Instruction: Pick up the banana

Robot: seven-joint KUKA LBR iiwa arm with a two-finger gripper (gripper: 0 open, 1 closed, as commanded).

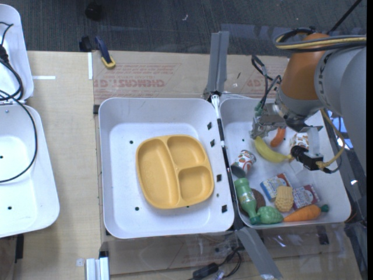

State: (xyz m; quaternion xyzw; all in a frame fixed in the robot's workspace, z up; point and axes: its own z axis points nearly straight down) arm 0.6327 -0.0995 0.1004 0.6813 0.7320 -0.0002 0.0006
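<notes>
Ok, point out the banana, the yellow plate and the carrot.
Banana [269, 150]: camera view, middle of its curved body.
Yellow plate [152, 174]: camera view, floor of its large left compartment.
Carrot [303, 213]: camera view, middle of its orange body.

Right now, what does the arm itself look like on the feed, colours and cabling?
The arm is smooth rounded grey, with an orange band above the wrist. A yellow-and-black cable arcs over that band, and thin black wires trail down to the dark metal gripper.

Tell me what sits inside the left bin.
Inside the left bin lies one yellow divided plate, its three compartments bare. Whatever is under the plate is covered.
</notes>
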